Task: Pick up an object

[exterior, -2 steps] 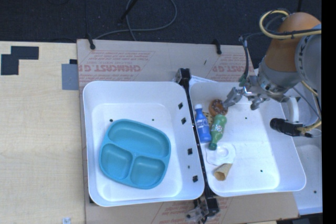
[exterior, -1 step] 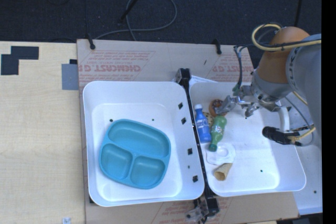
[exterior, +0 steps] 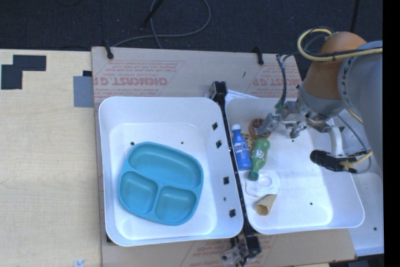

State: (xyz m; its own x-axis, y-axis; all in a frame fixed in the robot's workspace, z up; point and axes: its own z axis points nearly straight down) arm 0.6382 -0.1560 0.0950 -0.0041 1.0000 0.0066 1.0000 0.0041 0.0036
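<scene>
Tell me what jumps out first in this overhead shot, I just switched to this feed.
The big blue divided tray lying flat in the left bin draws the eye first. In the right bin, a blue bottle and a green bottle lie side by side near the divider, with a small brown cone-shaped item below them. The grey arm hangs over that bin's upper right, its pincer near the bottles.

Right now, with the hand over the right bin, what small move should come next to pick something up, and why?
Probably shift the hand a little toward the divider and down over the green bottle. The hand sits near the back of the right bin, holding nothing visible, and the green bottle is close by. It lies against the blue bottle, so a centred approach seems safer.
</scene>
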